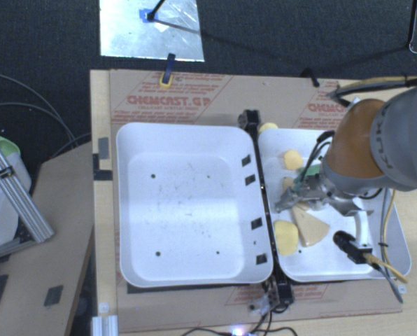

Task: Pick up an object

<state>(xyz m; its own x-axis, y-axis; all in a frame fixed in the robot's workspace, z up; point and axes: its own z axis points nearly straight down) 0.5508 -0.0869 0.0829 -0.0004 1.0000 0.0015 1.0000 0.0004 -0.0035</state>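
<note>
Objects for the pick all sit in the right bin (397,257), and we see the arm (376,145) already reaching down over it from the right. Beside it, the left bin (180,201) has nothing in it that we can make out. Back on the right, we count a pale wedge (312,227) near the middle, a yellow lump (286,236) just beside it against the divider, a smaller yellow piece (293,159) farther up, and another small yellow bit (268,127) perched at the top rim. The gripper (292,196) is low among them, just above the wedge. Whether it is spread or closed, we cannot tell; the wrist hides too much. We see nothing lifted clear of the bin floor, so we judge the pick not yet done: the approach looks made, the grasp and lift remain.
</note>
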